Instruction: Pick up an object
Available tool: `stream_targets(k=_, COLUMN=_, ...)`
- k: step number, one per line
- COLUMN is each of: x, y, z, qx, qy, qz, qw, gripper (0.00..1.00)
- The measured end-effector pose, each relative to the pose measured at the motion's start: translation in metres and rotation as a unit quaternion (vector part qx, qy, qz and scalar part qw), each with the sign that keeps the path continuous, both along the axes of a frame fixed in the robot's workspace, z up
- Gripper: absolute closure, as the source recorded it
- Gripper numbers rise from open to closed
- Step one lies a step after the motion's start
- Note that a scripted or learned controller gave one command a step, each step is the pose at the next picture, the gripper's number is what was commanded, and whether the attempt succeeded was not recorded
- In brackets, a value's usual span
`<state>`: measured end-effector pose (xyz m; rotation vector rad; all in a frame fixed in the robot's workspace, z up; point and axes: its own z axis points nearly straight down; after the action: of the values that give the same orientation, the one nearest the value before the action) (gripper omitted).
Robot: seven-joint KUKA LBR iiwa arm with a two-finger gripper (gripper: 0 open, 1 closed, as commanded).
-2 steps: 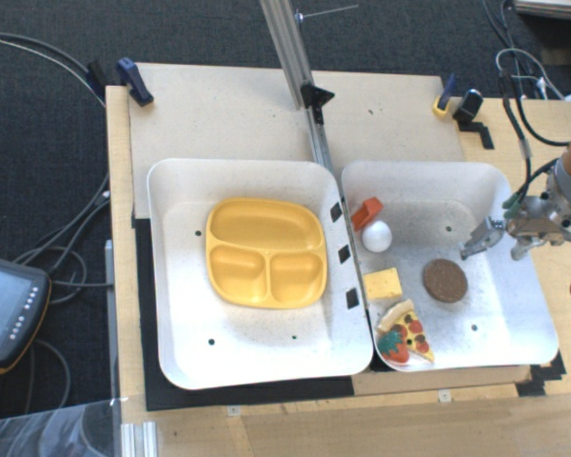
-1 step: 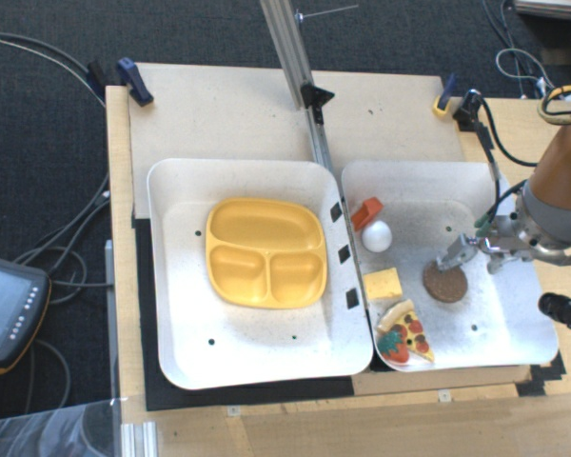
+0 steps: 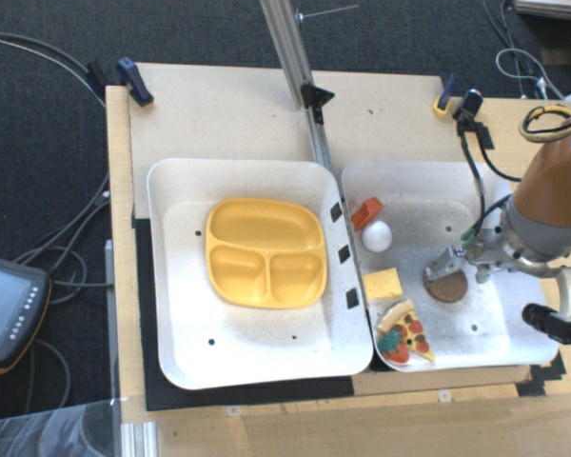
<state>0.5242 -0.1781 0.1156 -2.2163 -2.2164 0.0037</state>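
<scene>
- Low in the right bin [image 3: 457,174], toward its near half, a brown disc [image 3: 447,288] lies flat on the white floor; this is the thing nearest the gripper.
- Just above the disc sits the gripper [image 3: 445,267], its metal tip touching or nearly touching the disc's upper edge.
- Whether the fingers are open or closed cannot be told; nothing is visibly held between them.
- Right of the gripper, the arm [image 3: 547,203] comes in, grey at the wrist with an orange band above it.
- Left of the disc lies a yellow block [image 3: 382,283], flat, close to the bin's left wall.
- Below the block, a pizza slice [image 3: 404,332] rests on the near rim, just beside the block.
- Above the block, a white ball [image 3: 376,236] touches a red piece [image 3: 365,213] near the divide between the bins.
- Across that divide, the left bin [image 3: 171,255] holds a yellow tray [image 3: 266,252] with three compartments, lying flat in the middle.
- Both bins stand side by side on the table [image 3: 219,112].
- A metal pole [image 3: 290,36] slants up from the table's far side.
</scene>
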Motion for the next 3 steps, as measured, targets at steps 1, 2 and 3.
stream_targets(k=1, x=0.002, y=0.0, z=0.014, qx=-0.0005, qy=-0.004, qz=0.0, qw=1.0, gripper=1.0)
stream_targets(k=2, x=0.004, y=-0.006, z=0.076, qx=-0.0032, qy=-0.007, qz=0.001, qw=1.0, gripper=1.0)
stream_targets(k=3, x=0.005, y=-0.006, z=0.09, qx=-0.0024, qy=-0.006, qz=0.001, qw=1.0, gripper=1.0)
